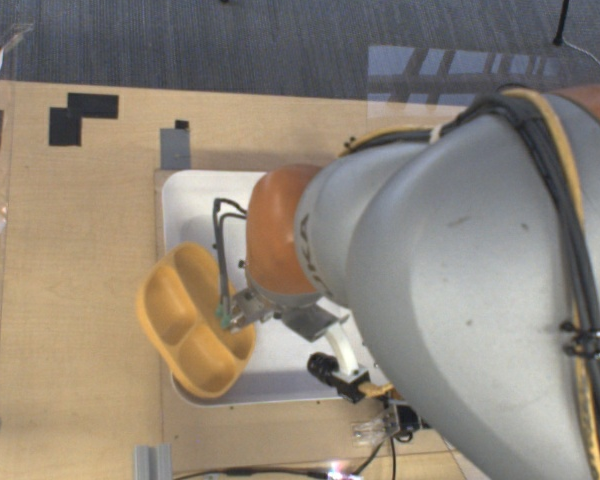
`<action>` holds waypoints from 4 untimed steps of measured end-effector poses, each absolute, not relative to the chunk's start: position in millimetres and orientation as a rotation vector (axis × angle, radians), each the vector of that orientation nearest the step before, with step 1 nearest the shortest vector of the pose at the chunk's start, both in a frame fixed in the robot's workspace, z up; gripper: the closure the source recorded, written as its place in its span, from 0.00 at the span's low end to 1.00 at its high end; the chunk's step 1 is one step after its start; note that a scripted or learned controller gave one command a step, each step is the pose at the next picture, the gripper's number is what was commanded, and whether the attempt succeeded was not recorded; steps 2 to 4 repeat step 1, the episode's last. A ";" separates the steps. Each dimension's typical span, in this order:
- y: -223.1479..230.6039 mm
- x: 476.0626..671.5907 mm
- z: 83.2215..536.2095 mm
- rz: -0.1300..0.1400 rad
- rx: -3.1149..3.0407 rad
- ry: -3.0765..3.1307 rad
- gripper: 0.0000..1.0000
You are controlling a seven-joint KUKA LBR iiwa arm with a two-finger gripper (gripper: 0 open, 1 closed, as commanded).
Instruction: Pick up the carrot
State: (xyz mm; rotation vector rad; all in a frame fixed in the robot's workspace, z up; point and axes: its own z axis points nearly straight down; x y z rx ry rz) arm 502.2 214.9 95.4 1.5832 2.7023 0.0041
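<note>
Apparently carrot hidden; arm (460,268) over yellow tray (185,313).

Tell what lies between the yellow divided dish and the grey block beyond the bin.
Just bare floor of the white bin and its far rim, seen in the camera view.

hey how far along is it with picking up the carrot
Done: the arm has reached in over the white bin. In hand: its wrist sits low by the yellow divided tray, which lies over the bin's left rim. I can't make out a carrot, or anything held by the hand. Left: from what's visible, the grasp and lift are unconfirmed.
</note>
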 end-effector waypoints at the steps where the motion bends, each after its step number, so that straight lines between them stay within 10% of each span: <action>1: 220.3 489.0 151.6 0.002 1.880 2.507 1.00; 4: 220.3 489.0 151.6 0.002 1.880 2.507 1.00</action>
